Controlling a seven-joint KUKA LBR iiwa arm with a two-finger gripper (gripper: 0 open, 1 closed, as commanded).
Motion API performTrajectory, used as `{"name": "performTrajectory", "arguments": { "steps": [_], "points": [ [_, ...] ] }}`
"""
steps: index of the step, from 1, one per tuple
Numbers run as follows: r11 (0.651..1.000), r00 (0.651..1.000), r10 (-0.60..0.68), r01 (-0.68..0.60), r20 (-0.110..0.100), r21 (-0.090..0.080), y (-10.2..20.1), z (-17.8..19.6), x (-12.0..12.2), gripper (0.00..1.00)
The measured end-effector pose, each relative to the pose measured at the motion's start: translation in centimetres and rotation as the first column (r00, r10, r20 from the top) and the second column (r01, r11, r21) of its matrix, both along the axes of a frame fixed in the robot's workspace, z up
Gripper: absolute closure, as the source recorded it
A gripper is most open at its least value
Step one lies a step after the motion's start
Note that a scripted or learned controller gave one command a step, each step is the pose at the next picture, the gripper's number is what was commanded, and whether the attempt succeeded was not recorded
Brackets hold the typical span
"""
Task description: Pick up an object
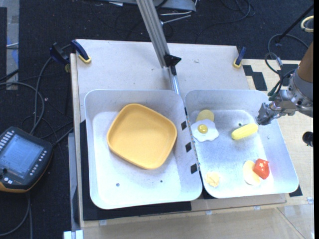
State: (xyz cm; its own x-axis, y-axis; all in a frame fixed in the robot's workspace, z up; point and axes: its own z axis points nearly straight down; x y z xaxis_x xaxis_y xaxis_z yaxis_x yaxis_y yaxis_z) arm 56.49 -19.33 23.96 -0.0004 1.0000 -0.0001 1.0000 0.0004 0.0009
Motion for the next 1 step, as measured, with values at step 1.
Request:
{"name": "performTrajectory", "arguments": {
  "steps": [1],
  "points": [
    [1.0,1.0,0.003,-0.003,-0.001,0.001,4.34,0.13,-1.4,1.0]
  ]
}}
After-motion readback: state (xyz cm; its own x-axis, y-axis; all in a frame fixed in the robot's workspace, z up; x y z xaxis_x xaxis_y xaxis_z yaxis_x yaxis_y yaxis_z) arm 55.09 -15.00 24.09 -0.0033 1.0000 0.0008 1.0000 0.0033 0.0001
